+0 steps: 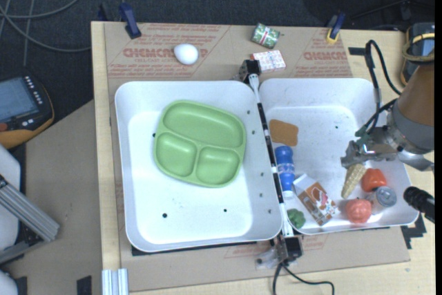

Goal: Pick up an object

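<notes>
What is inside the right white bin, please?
The right bin holds a brown flat piece, a blue bottle, a snack packet, a cone, red and orange pieces and a green item. The gripper covers whatever lies beneath it.

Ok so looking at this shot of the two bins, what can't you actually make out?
- Gripper, camera view: too small and cluttered to tell whether its fingers are open or shut.
- Arm, camera view: cut off by the right edge.
- Snack packet in the right bin: print too small to read.
- Blue bottle: label too blurred to read.
</notes>
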Controlling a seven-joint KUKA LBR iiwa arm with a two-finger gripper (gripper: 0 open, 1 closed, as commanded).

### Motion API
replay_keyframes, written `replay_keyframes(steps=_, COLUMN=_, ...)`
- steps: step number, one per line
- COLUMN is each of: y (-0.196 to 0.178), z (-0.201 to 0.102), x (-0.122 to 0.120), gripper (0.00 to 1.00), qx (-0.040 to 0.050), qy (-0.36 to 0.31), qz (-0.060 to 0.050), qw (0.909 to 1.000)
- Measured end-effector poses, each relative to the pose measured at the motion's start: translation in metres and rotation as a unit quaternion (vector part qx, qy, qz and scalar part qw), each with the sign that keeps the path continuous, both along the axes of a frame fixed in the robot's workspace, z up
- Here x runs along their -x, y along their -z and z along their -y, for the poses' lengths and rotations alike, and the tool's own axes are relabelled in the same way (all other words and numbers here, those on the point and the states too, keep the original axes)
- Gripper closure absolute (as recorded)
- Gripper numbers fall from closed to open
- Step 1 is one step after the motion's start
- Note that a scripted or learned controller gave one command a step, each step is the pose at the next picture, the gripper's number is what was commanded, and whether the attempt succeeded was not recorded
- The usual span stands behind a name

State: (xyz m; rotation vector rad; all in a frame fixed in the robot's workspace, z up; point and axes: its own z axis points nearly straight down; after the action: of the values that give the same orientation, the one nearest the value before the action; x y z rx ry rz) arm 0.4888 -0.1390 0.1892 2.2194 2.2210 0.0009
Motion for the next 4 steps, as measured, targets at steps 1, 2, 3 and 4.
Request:
replay_keyframes(steps=1, y=0.000, z=0.000, x=0.000, gripper=0.00, qx=-0.0001, qy=0.000, qz=-0.001, qw=1.0000)
replay_keyframes(steps=2, y=0.091, z=-0.019, x=0.006, gripper=0.00, qx=0.0025, qy=0.001, qz=0.005, qw=1.0000)
replay_keyframes(steps=3, y=0.105, z=0.003, x=0.010, gripper=0.00, qx=0.0002, qy=0.001, qz=-0.001, qw=1.0000)
replay_keyframes(steps=4, y=0.105, z=-0.029, x=0.010, gripper=0.00, qx=-0.0012, qy=0.000, qz=-0.002, qw=1.0000)
